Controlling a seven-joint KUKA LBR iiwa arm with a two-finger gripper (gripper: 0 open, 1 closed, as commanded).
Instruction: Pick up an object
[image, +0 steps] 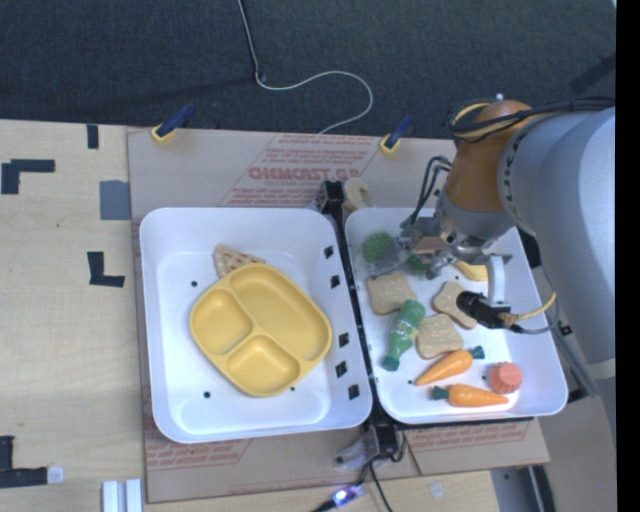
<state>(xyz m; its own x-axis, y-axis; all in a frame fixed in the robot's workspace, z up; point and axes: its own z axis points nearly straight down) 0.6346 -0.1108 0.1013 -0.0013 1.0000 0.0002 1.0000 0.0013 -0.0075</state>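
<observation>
My gripper (420, 255) hangs low over the back of the right bin (540, 405), beside a green broccoli piece (378, 246) and just behind a bread slice (389, 293). Its fingertips are hidden among dark parts. Further toy food lies in that bin: a green bottle (403, 334), another bread slice (437, 336), a toast piece (455, 303), two carrots (445, 367) (475, 397), a reddish round piece (505, 377) and a yellow piece (473, 270).
The left bin (165, 400) holds a yellow divided plate (260, 328) with a waffle-like piece (232, 261) tucked at its far edge. A black divider (347, 290) runs between the bins. The grey arm (570, 190) covers the right bin's far corner.
</observation>
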